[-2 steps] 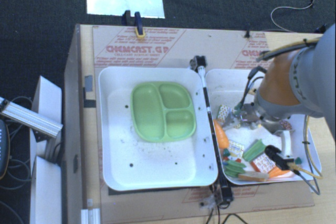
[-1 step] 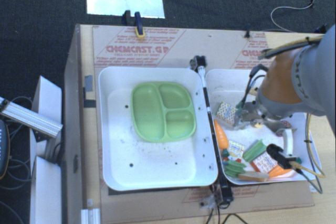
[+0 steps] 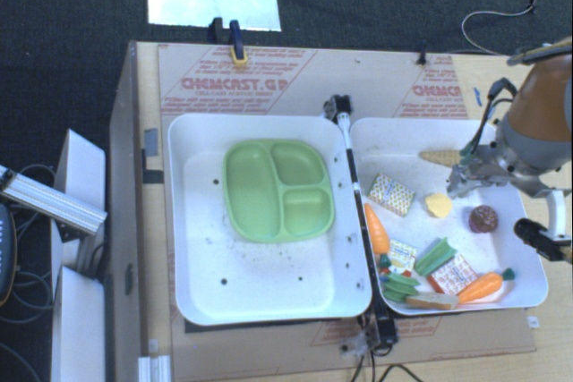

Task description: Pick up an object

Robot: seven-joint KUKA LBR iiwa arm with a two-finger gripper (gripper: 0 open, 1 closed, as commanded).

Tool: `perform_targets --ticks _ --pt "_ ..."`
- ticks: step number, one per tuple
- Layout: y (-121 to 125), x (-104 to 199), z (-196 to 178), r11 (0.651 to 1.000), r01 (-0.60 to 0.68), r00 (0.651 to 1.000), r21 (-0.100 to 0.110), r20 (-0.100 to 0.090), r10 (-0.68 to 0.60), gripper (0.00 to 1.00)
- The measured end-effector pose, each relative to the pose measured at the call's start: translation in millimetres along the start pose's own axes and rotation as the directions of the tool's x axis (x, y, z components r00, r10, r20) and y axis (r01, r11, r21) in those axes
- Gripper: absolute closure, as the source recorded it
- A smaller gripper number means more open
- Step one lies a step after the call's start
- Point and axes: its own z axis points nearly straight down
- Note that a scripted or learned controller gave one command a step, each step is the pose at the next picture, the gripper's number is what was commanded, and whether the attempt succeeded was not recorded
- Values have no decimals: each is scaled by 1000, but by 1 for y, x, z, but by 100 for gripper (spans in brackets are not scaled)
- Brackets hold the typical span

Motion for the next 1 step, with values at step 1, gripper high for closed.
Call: perform_targets --ticks 1 --pt "0 1 1 1000 1 1000 2 -2 -1 0"
